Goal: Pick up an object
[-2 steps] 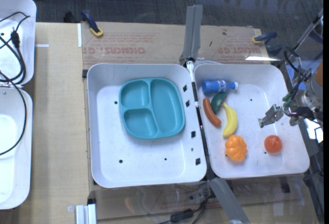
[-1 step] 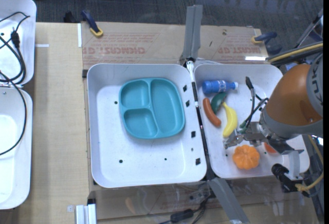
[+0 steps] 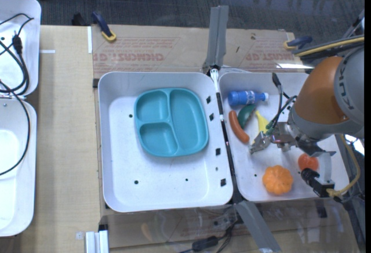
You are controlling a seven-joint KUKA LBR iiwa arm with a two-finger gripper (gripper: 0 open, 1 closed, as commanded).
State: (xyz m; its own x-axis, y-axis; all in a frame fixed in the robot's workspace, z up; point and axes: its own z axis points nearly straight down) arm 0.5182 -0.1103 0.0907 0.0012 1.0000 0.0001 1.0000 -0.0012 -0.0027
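The gripper (image 3: 258,144) is seen open, nothing held — the hot dog (image 3: 238,126) just beside it could be knocked away.

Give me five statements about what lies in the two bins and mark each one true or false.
1. The teal divided plate lies in the left bin. True.
2. The orange fruit sits on the plate. False: it lies in the right bin, near its front edge.
3. The blue bottle lies on its side. True.
4. The hot dog is in the left bin. False: it is in the right bin, below the bottle.
5. The gripper is over the right bin. True.
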